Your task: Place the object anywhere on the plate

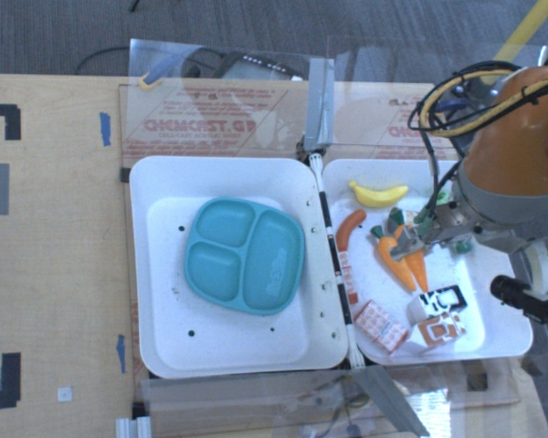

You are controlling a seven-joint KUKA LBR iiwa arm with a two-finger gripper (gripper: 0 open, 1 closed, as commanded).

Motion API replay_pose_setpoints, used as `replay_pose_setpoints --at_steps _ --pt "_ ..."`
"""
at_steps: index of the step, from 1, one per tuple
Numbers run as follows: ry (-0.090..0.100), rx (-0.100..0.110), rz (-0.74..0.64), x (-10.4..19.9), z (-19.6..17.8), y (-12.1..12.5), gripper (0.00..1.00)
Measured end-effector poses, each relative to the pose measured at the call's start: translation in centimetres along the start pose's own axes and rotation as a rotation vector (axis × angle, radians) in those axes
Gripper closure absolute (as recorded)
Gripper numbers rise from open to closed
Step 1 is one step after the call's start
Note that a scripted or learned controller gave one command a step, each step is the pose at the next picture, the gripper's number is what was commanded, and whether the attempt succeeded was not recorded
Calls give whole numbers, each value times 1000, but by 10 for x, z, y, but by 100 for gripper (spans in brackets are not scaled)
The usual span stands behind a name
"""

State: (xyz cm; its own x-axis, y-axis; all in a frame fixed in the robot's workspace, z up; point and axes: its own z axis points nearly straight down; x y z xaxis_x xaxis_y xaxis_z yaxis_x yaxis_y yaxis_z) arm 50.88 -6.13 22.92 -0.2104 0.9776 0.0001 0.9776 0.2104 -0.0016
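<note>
A teal plate with three compartments lies in the left white bin. In the right bin lie several toy foods. Among them are a yellow banana, a red sausage and orange carrots with green tops. My gripper hangs low over the upper end of the carrots, reaching in from the right under the grey and orange arm. Whether it touches the carrots is hidden by the wrist.
A pink carton, a white and orange box and a black and white piece lie at the right bin's front. A divider separates the bins. Clear plastic sheets stand behind them.
</note>
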Motion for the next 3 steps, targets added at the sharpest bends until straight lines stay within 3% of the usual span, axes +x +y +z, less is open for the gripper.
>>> replay_pose_setpoints --at_steps 1,2,3 --pt "1 2 -298 93 46 36 100" --pt "-1 -3 -456 152 -1 79 100" --pt "-3 -4 -340 107 -20 103 100"
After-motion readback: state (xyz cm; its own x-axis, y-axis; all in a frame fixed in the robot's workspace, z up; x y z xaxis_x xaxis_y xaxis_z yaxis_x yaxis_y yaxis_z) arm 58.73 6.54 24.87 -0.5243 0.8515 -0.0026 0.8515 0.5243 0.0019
